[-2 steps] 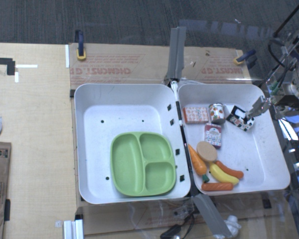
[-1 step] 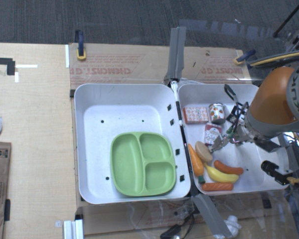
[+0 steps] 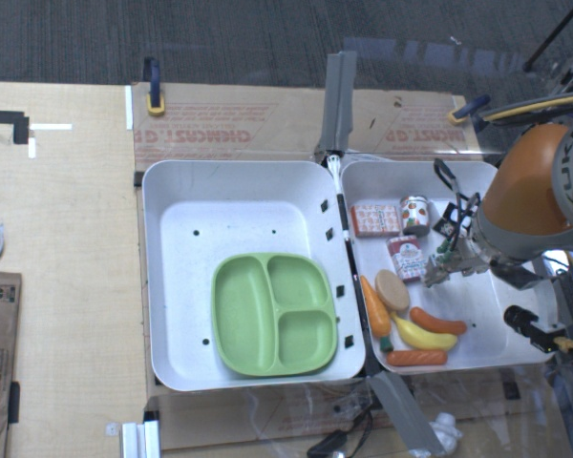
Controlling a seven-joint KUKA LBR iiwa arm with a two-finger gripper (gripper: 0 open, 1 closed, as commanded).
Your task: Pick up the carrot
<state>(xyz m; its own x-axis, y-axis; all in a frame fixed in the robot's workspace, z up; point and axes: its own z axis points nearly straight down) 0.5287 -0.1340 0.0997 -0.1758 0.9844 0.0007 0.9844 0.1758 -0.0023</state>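
Camera view shows you two white bins: the left bin (image 3: 172, 256) holds one green divided plate (image 3: 275, 313). In the right bin (image 3: 516, 351), one carrot (image 3: 375, 305) lies along the left wall, its long axis running near-to-far, green end nearest you. The gripper (image 3: 446, 260) hovers nearby; you cannot tell its state.

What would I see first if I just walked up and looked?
Probably the big green plate, lying alone in the left bin. Next, the arm's orange band above the right bin, where toy food huddles together: the carrot beside a yellow banana.
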